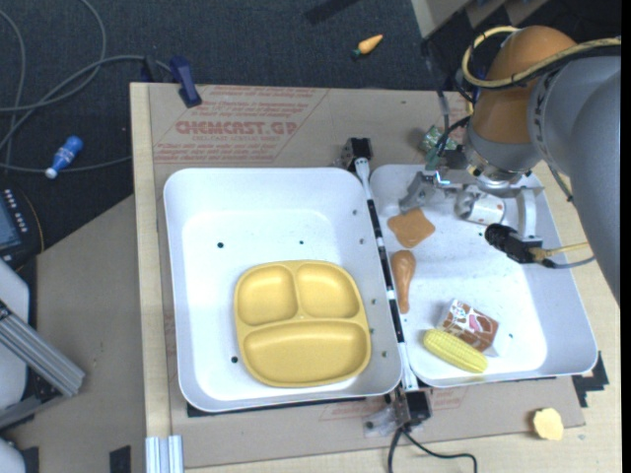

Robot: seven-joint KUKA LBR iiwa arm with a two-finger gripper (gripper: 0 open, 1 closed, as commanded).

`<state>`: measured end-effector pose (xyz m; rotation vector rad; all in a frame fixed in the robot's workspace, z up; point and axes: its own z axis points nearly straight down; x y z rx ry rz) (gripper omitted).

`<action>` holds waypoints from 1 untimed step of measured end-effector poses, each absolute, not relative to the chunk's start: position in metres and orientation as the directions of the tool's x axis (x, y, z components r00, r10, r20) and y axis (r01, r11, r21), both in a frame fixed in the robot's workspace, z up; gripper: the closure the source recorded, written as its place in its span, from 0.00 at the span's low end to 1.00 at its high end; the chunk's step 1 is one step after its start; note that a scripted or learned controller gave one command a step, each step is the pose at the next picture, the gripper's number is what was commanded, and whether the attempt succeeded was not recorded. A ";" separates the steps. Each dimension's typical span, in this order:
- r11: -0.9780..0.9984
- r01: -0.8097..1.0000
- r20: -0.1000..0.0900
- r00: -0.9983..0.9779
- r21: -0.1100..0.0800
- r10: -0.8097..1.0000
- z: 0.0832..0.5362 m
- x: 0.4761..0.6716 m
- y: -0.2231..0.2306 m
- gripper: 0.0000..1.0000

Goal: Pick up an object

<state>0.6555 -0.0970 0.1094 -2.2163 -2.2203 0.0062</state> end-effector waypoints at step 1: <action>0.007 1.000 0.002 -0.007 0.004 1.000 0.189 0.632 -0.015 0.00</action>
